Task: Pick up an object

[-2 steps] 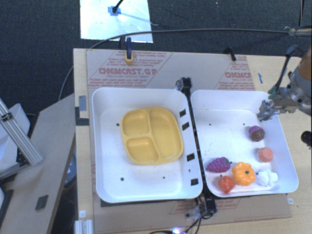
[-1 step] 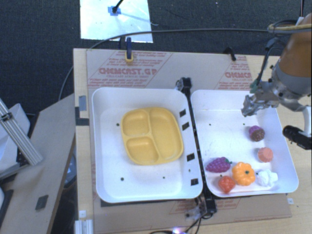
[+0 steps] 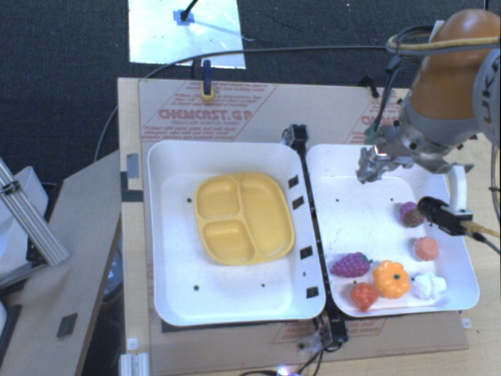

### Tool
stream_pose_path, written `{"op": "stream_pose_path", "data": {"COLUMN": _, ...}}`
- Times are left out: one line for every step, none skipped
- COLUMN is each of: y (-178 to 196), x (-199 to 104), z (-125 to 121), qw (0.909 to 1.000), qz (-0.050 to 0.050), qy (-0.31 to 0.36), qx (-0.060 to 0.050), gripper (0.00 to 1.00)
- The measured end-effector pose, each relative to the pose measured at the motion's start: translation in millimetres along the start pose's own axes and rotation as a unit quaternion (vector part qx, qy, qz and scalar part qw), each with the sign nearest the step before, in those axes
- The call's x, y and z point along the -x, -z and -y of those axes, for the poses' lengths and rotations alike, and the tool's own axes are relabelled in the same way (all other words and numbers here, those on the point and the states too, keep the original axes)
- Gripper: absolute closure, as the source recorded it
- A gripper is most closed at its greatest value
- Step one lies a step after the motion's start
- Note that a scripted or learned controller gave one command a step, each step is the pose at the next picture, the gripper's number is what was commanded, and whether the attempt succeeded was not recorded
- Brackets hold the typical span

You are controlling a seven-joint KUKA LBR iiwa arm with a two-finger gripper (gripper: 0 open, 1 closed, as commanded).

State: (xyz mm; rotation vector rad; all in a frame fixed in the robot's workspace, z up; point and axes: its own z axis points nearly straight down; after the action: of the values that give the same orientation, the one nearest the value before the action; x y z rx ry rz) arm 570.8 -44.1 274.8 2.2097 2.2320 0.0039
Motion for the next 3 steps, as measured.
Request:
{"op": "stream_pose_path", "data": {"y": -19.7, "x": -50.9, "z": -13.8, "qw": 1.0, "qz": 0.0, "qy": -0.001, "qx": -0.001, "gripper": 1.0}}
{"op": "stream_pose_path", "data": {"y": -19.8, "x": -105.4, "z": -29.2, "qw": 1.0, "qz": 0.0, "qy": 0.0, "qx": 0.0, "gripper": 1.0}}
{"op": "stream_pose_path", "data": {"y": -39.4, "x": -152.2, "z": -38.6, "qw": 1.0, "qz": 0.0, "qy": -0.001, "qx": -0.001, "gripper": 1.0}}
